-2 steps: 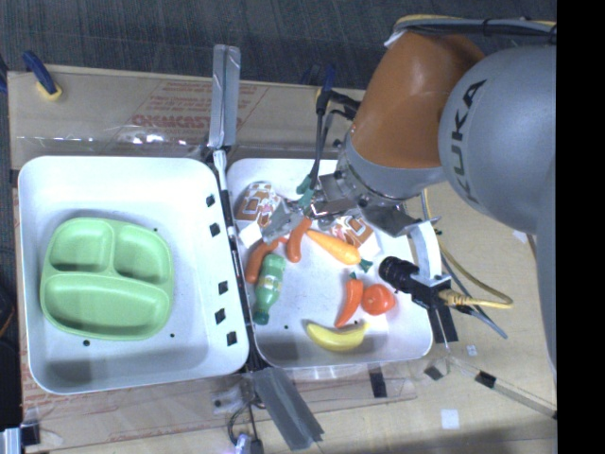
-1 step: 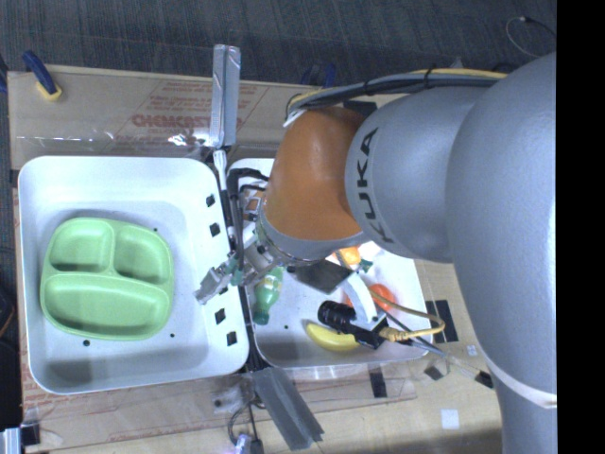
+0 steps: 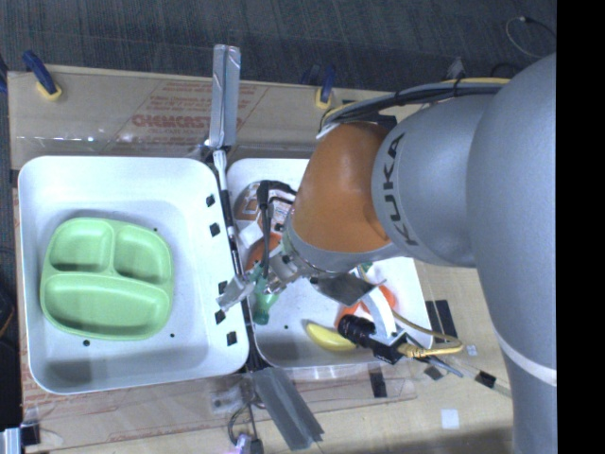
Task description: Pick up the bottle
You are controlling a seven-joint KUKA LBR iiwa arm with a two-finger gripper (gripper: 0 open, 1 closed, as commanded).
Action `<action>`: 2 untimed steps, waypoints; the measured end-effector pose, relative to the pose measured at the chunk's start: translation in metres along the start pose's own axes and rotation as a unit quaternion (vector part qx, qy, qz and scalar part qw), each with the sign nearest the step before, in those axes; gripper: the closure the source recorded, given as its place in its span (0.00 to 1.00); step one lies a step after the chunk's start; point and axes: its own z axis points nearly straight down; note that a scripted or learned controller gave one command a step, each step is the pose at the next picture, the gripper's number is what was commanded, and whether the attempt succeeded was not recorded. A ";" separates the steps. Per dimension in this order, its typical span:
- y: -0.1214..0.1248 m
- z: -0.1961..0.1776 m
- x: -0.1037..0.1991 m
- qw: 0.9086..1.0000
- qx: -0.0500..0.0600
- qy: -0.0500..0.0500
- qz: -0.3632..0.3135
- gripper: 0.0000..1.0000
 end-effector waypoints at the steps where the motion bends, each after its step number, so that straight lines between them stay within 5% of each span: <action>1: -0.024 0.000 -0.050 1.000 -0.001 -0.001 0.008 0.00; 2: 0.009 -0.003 -0.030 0.999 0.000 0.000 0.033 0.00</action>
